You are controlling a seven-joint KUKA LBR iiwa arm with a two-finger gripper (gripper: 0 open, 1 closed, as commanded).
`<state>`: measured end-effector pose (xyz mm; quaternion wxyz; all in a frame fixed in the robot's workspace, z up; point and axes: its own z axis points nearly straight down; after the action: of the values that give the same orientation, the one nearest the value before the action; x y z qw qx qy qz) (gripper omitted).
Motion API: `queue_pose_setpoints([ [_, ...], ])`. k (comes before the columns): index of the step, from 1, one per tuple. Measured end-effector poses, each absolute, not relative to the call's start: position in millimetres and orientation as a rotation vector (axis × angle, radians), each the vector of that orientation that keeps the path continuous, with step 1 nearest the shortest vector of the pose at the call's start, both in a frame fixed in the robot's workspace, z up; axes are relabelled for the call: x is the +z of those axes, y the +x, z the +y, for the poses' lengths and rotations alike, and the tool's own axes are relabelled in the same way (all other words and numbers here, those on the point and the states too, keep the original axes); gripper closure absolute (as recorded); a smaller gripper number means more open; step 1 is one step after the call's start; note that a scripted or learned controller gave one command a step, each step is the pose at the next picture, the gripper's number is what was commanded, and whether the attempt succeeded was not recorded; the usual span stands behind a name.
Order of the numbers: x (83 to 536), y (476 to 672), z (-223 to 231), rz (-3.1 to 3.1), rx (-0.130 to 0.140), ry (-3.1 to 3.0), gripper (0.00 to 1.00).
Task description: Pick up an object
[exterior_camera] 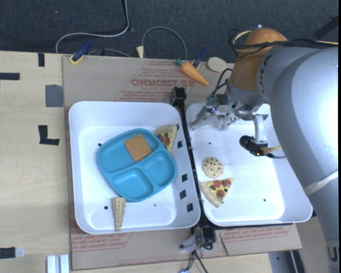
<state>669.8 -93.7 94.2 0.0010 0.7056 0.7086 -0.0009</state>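
**Gripper hovering at the right bin's far edge**

The gripper [216,117] is hanging over the right bin [273,206], fingers looking narrowly parted and holding nothing. The cookie [212,166] is lying nearest, just toward the camera from it; one pizza slice [217,189] is sitting beyond. In the left bin [79,152]: one blue tray [122,178], one cracker [138,147], one cone [119,211], a second pizza slice [167,134]

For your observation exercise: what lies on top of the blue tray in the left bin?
A brown cracker lies in one compartment of the blue tray. Whatever is beneath the tray is covered.
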Motion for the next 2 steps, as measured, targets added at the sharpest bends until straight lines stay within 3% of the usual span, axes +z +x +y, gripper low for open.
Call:
queue_pose_setpoints([
  [1, 189.7, 563.5, -30.4, 2.224, -0.001, 2.220, 0.00],
  [2, 184.0, 515.6, -75.9, 2.217, -0.007, 2.228, 0.00],
])
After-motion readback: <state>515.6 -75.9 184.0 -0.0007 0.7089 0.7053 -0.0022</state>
